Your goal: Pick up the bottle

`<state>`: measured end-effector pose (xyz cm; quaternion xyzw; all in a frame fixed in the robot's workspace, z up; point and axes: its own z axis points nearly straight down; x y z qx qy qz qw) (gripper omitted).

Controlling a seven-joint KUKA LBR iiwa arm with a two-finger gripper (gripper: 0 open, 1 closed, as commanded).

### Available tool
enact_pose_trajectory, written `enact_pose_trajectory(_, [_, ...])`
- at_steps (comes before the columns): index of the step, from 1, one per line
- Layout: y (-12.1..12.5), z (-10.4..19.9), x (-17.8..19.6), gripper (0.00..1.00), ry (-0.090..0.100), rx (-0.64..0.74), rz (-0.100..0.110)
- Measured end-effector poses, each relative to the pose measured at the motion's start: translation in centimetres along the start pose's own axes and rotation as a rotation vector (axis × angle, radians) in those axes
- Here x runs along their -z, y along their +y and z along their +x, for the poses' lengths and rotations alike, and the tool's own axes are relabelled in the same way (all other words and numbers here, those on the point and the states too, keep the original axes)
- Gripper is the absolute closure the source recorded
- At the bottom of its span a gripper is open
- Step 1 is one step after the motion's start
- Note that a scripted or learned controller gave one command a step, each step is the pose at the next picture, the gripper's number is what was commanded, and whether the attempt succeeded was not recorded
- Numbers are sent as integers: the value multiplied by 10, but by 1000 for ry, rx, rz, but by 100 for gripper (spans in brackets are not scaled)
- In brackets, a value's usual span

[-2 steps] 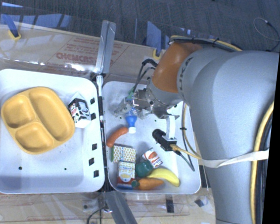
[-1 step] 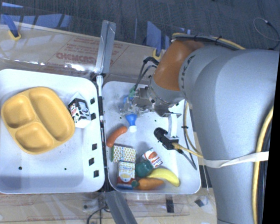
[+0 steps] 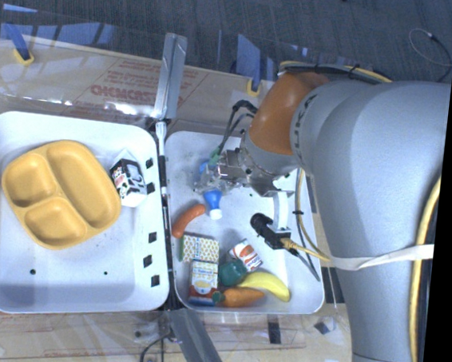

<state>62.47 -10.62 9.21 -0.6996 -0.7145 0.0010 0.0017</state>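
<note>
Fruit [image 3: 267, 283] and cartons [image 3: 203, 277] crowd the near end of the right bin [image 3: 307, 293], and just beyond them the bottle [image 3: 211, 197] lies low on the floor with the hand [image 3: 221, 168] right above it, grip impossible to tell, so lifting looks not yet done.

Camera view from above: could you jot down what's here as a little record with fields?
left bin: yellow divided tray, small black-and-white carton
right bin: toy food, small boxes, bottle
bottle: clear with blue cap, lying near the bin's upper left
banana: near the bin's lower right corner
arm: reaches in from the right
gripper: over the bottle
</note>
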Motion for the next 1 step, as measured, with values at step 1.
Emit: enact_pose_trajectory(1, [-21,41,139,100,-1,-290,-1])
